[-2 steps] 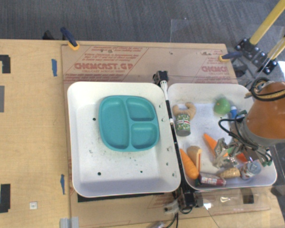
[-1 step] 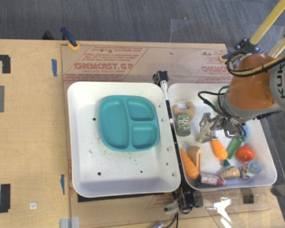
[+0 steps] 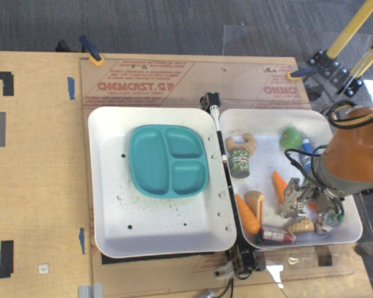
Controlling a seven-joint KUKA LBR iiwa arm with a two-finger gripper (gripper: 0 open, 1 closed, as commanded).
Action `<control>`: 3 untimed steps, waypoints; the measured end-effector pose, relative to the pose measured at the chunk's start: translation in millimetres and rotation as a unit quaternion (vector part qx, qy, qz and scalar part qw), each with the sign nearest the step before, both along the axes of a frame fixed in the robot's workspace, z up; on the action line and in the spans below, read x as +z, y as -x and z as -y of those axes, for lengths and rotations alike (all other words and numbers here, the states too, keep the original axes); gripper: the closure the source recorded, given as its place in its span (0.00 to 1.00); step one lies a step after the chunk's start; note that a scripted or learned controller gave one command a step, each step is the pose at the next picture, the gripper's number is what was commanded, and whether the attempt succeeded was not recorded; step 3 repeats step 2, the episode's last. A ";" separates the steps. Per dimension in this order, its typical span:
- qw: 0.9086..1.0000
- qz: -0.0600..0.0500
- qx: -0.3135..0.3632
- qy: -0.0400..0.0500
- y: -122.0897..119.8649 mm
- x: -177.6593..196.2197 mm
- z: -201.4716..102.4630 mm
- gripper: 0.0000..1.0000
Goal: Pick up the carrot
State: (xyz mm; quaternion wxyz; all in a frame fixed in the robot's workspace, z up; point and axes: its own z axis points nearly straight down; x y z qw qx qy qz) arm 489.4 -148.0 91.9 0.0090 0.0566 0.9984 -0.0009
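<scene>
The gripper (image 3: pixel 293 198) hangs low in the right bin (image 3: pixel 354 225), its finger state impossible to tell, just beside a small carrot (image 3: pixel 278 185), while a larger carrot (image 3: pixel 248 214) lies by the bin's left wall, neither lifted yet.

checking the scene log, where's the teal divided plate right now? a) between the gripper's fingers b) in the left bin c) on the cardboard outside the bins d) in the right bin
b: the teal divided plate lies flat in the left bin, while the gripper is over the right bin among the small items near a carrot.
</scene>
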 end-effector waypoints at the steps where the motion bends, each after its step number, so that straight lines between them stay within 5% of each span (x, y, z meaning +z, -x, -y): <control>1: 0.993 0.003 -0.122 0.000 3.0 0.6 -37.9 1.00; 2: 0.961 -0.004 -0.277 -0.005 7.4 94.2 -95.3 1.00; 3: 0.961 -0.004 -0.277 -0.005 7.4 94.2 -95.3 1.00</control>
